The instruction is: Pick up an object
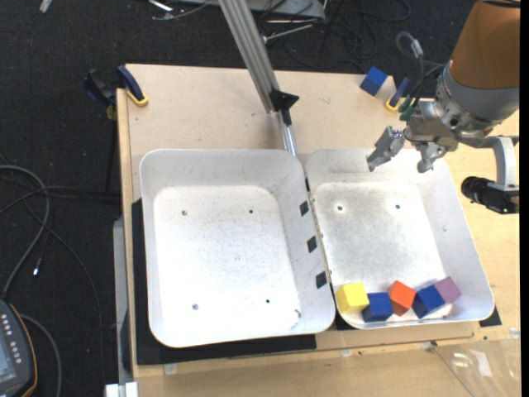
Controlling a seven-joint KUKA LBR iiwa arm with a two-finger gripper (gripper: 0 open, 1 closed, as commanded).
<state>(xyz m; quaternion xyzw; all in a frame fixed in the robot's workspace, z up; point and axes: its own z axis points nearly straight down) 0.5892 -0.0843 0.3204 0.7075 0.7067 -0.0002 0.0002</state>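
The gripper [406, 153] hangs above the far edge of the right bin [388, 230], its two fingers [382, 150] spread apart with nothing between them. The objects available for picking lie well apart from it, crowded into the near corner of the same bin: a yellow cube [352, 295], a blue cube [378, 306], an orange cube [402, 295], a second blue cube [429, 299] and a purple cube [447, 289]. They sit touching or just beside one another against the bin's near wall. The left bin [223, 246] is not involved in this step. A further blue block [374, 80] rests on the bench [207, 98] outside the bins. The step in hand appears to be the approach. For a clean grasp, select a cube at the end of the row, probably the yellow one, since its left face is free. Align the fingers so that one descends into that free space and the other into the gap beside its neighbour. Descend vertically and avoid striking the sloped bin wall. Close only once both fingers straddle the cube; a crowded neighbour may otherwise be clamped or pushed aside.
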